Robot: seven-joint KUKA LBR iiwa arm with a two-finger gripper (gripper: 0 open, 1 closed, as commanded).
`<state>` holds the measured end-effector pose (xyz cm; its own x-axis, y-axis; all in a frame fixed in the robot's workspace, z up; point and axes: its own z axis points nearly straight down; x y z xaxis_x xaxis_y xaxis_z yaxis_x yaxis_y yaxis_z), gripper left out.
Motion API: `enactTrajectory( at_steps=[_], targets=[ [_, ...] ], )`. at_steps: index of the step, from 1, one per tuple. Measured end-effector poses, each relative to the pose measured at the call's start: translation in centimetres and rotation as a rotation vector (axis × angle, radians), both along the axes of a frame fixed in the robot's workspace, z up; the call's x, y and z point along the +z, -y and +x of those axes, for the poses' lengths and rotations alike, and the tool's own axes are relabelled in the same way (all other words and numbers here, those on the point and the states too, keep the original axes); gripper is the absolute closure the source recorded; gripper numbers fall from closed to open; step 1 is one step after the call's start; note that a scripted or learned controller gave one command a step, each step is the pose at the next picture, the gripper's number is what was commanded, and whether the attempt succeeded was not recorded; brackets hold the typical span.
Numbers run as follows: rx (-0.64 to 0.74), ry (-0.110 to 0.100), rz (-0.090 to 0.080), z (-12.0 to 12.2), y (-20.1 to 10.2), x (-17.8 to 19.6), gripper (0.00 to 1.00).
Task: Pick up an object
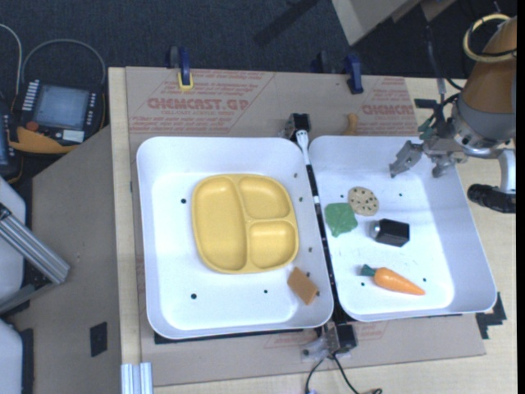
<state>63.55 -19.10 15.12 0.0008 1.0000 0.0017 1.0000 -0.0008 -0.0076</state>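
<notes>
In the camera view, the grey arm is seen entering from the right, its orange band cut off by the upper right edge of the picture; the wrist is bent downward and toward the left, so that the gripper is held over the far right part of the right bin; two grey fingers are seen spread apart, nothing being held between them, and the jaws are therefore taken as open; whether the fingertips touch the bin floor cannot be told.

In the right bin, the objects are laid well apart from the gripper: a speckled cookie near the middle, a green piece just beside it toward the left wall, a black block just to the right of these, and an orange carrot near the front rim; the shape of the green piece is hard to make out.

In the left bin, a yellow divided plate with three compartments is set at the centre; a small brown square lies at the front right corner, just beside the plate; its nature cannot be told.
</notes>
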Motion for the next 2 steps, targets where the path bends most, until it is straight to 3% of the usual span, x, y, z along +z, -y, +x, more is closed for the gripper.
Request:
enactTrajectory(
  at_steps=[1,2],
  targets=[
    [0.0,0.001,0.0,0.2,0.7,-4.7,0.0],
    [0.001,0.009,-0.002,0.4,0.7,-3.3,1.0]
  ],
)
